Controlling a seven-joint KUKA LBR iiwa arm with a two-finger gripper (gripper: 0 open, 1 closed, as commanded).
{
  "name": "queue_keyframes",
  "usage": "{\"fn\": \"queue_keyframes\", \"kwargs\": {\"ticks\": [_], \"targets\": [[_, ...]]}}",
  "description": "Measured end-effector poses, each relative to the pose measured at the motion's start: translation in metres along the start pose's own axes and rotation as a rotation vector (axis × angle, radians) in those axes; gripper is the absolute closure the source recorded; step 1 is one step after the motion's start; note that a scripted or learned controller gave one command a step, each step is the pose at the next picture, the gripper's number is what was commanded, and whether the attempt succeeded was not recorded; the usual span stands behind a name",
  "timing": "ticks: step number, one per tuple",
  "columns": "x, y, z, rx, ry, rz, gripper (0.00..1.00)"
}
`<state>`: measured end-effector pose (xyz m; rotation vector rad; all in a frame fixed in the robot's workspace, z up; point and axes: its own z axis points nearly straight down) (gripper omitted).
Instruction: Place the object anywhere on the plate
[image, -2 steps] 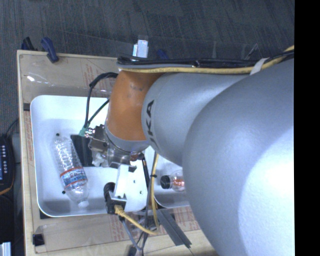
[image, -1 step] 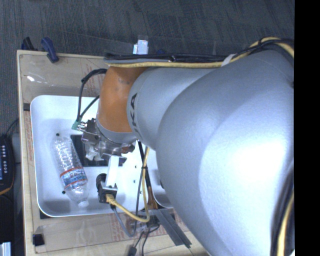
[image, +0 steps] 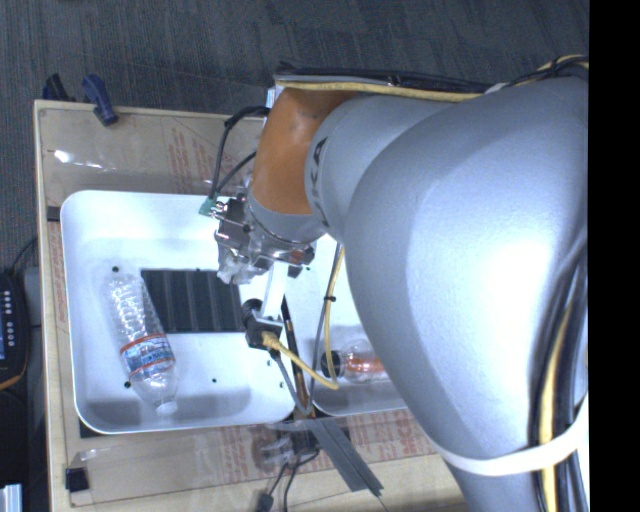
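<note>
Along left bin's (image: 75, 300) left side: clear plastic bottle (image: 138, 338), blue-white label, lying flat.

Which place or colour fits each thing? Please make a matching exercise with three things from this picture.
Things:
1. bottle
2. mat
3. clamp

Descriptions:
a. blue, at the bench's top left corner
b. clear, lying along the left side of the left bin
c. dark and ribbed, flat in the middle of the left bin

Pairs: 1-b, 2-c, 3-a
</note>
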<state>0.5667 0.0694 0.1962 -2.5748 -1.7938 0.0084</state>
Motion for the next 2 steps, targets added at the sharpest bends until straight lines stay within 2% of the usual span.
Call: {"fn": "queue_keyframes", "kwargs": {"ticks": [1,2], "targets": [[0.05,0.01,0.018,0.0,0.0,0.241,1.0],[0.049,-0.042,0.043,0.002,-0.003,0.166,1.0]]}}
